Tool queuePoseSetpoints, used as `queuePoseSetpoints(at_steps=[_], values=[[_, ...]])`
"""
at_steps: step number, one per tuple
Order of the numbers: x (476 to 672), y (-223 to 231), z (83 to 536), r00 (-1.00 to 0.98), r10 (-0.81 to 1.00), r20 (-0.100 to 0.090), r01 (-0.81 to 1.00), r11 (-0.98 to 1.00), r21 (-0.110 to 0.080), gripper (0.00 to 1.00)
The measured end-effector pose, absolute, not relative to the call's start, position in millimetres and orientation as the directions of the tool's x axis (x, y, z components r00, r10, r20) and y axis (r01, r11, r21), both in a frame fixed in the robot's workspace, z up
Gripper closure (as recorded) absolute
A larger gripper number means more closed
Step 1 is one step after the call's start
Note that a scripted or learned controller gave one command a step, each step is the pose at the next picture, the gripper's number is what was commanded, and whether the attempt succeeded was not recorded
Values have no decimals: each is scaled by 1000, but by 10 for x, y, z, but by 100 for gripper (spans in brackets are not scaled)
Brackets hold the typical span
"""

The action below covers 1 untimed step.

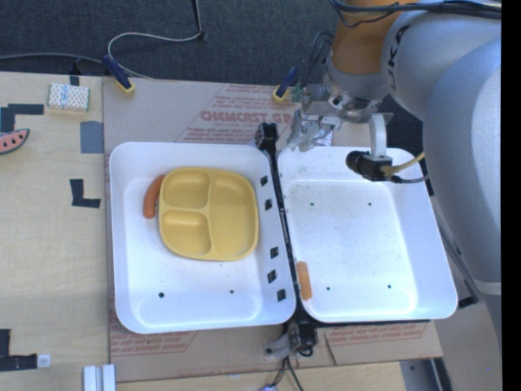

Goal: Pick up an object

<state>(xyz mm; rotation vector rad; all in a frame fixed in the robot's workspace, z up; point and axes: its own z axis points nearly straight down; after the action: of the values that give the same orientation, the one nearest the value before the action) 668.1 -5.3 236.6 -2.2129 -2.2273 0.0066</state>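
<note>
The grey arm (pixel 456 80) with its orange band reaches in from the right and fills the upper right corner, its wrist hanging over the far edge of the right bin (pixel 366 243). The desk (pixel 49 243) carries two shallow white bins side by side on a sheet of brown cardboard (pixel 228 116). The left bin (pixel 138 300) holds a yellow divided plate (pixel 208 213) lying flat toward its far half. An orange sausage-shaped piece (pixel 151 197) lies just beside the plate's left edge, touching or nearly touching it. A smaller orange piece (pixel 304 280) lies in the right bin against its left wall, near the front. The gripper (pixel 313 133) sits above the far left corner of the right bin, well apart from both orange pieces; nothing is seen between its fingers, and whether they are spread or closed cannot be made out.
</note>
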Motion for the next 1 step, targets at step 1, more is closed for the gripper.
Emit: queuePoseSetpoints(at_steps=[1], values=[[6681, -55, 2365, -6, 1000, -2, 1000, 6, -4, 0]])
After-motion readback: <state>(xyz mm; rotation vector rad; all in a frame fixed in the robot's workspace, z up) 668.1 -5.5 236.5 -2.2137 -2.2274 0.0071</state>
